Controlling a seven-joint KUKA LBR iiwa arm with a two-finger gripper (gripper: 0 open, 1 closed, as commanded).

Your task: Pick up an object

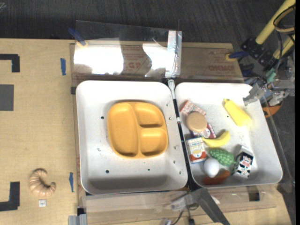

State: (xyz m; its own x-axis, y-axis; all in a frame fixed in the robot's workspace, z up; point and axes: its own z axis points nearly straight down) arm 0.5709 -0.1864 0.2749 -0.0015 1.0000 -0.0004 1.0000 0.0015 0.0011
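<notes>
- I see two white bins side by side on the surface [33,125]; the left bin [89,172] holds a yellow divided tray [138,128], lying roughly in its middle.
- The right bin [267,144] carries all the loose objects I could go for.
- A yellow block [236,112] lies tilted in the upper part of that bin, apart from the rest.
- A round tan bun-like piece [197,122] sits near the bin's left wall, on top of a red-and-white packet [189,108].
- A banana [217,139] curves just below the bun, touching it or nearly so.
- A small carton with a red and orange print [196,150] lies below the bun, beside the banana.
- A green knobbly item [224,158] rests below the banana, with a white egg-shaped object [211,168] just beside it and something red [220,176] along the bin's lower edge.
- A small black-and-white cow-print carton [244,162] stands near the lower right corner.
- My claw [253,95] is at the upper right rim of the right bin, close to the yellow block; I cannot tell its state, and I see nothing in it.
- Off the bins, a tan croissant-like toy [41,182] lies on the surface at lower left.
</notes>
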